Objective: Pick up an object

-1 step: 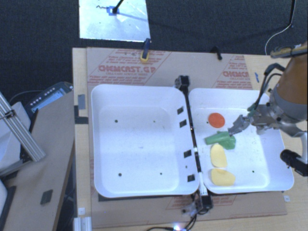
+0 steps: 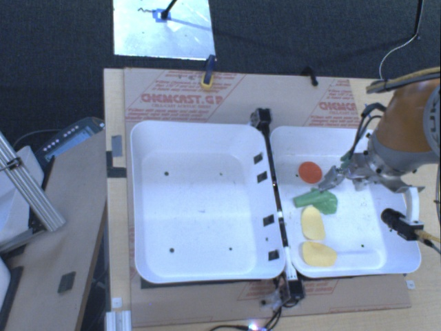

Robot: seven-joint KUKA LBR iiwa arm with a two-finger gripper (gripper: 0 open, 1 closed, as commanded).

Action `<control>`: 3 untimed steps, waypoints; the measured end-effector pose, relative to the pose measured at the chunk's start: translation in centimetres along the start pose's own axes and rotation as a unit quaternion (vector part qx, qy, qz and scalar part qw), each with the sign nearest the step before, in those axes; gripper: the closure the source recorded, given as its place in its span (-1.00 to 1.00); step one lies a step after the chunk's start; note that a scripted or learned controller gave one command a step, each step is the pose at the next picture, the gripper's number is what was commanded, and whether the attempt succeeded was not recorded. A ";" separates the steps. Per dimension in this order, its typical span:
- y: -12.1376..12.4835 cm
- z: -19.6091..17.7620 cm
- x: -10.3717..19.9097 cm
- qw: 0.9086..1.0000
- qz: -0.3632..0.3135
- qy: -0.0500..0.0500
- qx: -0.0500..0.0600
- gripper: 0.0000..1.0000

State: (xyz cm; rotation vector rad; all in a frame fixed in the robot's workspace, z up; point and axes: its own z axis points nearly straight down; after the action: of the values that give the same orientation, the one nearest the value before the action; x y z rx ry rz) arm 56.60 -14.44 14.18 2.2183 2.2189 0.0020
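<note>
The right bin (image 2: pixel 396 254) holds a red-orange disc (image 2: pixel 310 172), a green leafy piece (image 2: pixel 318 200) and two yellow pieces, one (image 2: pixel 313 223) just below the green and one (image 2: pixel 319 254) near the front wall. My gripper (image 2: pixel 335 178) reaches in from the right. Its tip is just right of the red disc and above the green piece's right end. The grey and orange arm (image 2: pixel 406 126) covers the bin's far right corner.
The left bin (image 2: pixel 148 143) lies beside the right one, with a black clip strip (image 2: pixel 270 185) along their shared wall. A black part (image 2: pixel 400 225) of the arm hangs over the right bin's right side. A yellow clip (image 2: pixel 207 81) sits on the cardboard behind.
</note>
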 end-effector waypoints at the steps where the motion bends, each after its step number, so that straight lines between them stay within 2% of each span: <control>1: 0.7 6.0 3.0 1.000 -0.003 0.002 0.002 -1.00; 2: -3.5 5.8 -0.4 1.000 0.001 0.001 0.003 -1.00; 3: 3.6 5.6 2.0 1.000 -0.004 0.001 -0.002 -1.00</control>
State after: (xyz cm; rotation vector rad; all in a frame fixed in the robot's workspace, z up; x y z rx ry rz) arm 60.22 -12.42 8.56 2.2083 2.2255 0.0083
